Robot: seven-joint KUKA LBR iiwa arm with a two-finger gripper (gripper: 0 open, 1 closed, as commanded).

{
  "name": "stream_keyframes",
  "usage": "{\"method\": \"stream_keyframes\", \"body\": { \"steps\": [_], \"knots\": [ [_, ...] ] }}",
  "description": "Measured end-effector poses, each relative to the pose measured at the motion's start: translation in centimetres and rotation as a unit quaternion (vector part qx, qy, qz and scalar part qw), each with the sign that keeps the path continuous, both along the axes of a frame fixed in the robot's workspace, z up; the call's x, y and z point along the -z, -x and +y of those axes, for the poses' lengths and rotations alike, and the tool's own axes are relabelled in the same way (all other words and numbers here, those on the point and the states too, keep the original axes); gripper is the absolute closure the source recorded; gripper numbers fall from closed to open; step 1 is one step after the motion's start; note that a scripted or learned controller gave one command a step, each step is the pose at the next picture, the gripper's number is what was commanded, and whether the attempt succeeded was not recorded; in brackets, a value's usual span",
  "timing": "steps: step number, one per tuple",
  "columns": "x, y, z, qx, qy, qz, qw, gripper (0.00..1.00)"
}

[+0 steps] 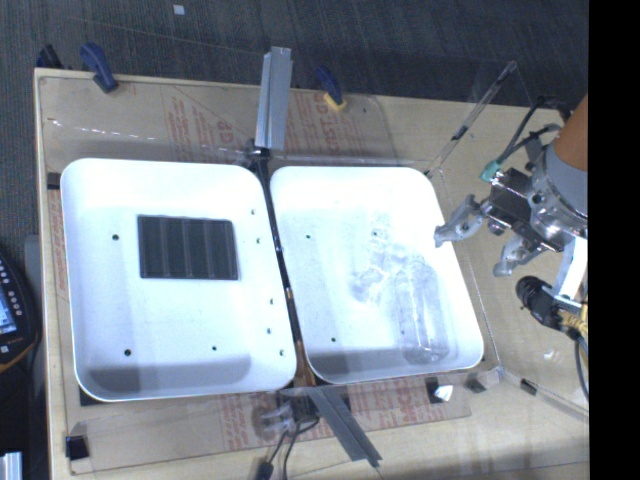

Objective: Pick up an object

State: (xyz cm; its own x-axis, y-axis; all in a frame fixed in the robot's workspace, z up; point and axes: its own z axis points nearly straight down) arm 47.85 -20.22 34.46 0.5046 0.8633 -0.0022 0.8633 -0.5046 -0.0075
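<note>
A dark grey ribbed rectangular pad (188,247) lies flat in the left bin (100,358). In the right bin (320,348) lie see-through items: a clear bottle-like piece (421,313) near the right wall and a smaller clear crumpled piece (373,264) beside it. Their outlines are faint against the white floor. My gripper (482,245) hangs just outside the right bin's right rim, over the bench. It is open, with nothing between its fingers (452,231).
A metal bar (272,98) stands at the back between the two bins, and another metal strip (340,430) lies at the front. Blue clamps (98,68) hold the board's back edge. Bare bench lies to the right of the bins.
</note>
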Motion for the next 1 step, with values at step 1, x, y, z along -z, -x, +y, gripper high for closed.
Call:
{"method": "stream_keyframes", "body": {
  "steps": [1],
  "knots": [
    [3.67,-0.41,0.0,-0.102,-0.0006,-0.002,0.9948,0.0]
  ]
}}
